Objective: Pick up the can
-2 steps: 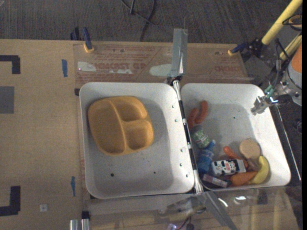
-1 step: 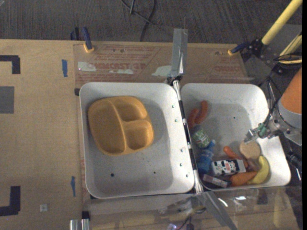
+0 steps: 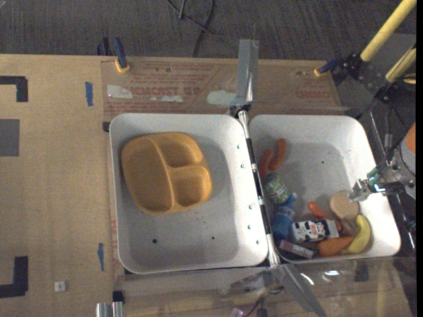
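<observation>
Can (image 3: 278, 189), green-labelled, is seen lying tilted against the left wall of the right bin (image 3: 317, 132), below two sausages (image 3: 273, 156). Gripper (image 3: 365, 189) is seen at right edge of frame, over the bin's right side, near a tan round piece (image 3: 344, 206); arm largely cut off. Spread of the jaws cannot be told. Lower-right clutter is overlapped: banana (image 3: 361, 235), carton (image 3: 315, 230). Yellow tray (image 3: 166, 172) is noted in the left bin (image 3: 192, 246).
</observation>
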Controlling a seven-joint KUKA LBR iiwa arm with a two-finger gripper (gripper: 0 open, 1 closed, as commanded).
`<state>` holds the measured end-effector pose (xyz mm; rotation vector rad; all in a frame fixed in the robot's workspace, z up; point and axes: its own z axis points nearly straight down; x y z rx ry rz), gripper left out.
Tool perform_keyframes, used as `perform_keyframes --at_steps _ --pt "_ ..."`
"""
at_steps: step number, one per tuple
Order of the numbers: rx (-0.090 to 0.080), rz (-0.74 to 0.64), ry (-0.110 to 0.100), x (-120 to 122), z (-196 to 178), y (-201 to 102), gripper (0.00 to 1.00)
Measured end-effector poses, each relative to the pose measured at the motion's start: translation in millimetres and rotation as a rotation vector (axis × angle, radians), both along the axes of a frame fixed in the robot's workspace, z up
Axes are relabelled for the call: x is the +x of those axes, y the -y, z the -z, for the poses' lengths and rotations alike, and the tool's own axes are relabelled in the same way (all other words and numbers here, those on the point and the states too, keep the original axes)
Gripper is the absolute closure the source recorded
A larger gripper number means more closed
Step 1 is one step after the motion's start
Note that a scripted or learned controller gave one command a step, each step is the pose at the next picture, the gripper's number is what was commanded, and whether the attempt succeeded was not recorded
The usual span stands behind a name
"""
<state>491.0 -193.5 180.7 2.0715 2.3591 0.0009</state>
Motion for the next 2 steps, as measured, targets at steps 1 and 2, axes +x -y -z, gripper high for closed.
perform_keyframes --at_steps 1,2 --pt "-0.001 0.143 0.001 -10.8 -18.9 30.2 1.00" --pt "-0.001 0.143 0.001 -10.8 -18.8 30.2 0.00"
